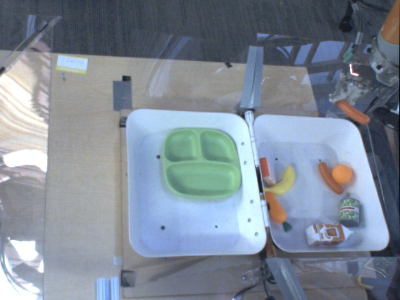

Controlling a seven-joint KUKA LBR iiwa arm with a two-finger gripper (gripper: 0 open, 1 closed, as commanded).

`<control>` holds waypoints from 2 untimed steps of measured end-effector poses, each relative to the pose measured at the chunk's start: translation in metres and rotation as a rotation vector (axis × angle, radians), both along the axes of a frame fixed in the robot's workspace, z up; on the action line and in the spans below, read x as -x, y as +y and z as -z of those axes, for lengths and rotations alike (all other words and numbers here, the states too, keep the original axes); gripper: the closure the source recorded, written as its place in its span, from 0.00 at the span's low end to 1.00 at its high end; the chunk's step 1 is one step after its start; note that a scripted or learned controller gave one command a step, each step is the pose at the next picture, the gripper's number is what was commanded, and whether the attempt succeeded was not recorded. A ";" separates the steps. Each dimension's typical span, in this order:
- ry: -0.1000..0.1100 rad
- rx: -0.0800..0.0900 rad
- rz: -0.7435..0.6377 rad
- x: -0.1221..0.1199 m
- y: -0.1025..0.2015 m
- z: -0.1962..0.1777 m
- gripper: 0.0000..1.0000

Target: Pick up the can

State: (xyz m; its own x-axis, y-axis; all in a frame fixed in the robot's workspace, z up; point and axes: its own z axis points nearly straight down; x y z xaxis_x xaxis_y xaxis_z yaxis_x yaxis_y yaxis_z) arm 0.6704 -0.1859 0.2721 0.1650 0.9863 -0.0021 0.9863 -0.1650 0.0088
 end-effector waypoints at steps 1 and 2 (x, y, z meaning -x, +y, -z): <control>0.003 0.001 -0.429 0.000 0.064 0.044 1.00; 0.003 0.001 -0.316 0.119 -0.016 0.062 1.00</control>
State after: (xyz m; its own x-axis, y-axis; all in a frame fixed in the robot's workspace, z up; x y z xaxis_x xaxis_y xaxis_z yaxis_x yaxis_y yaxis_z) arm 0.5513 -0.2014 0.2101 -0.1498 0.9887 -0.0032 0.9887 0.1498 0.0053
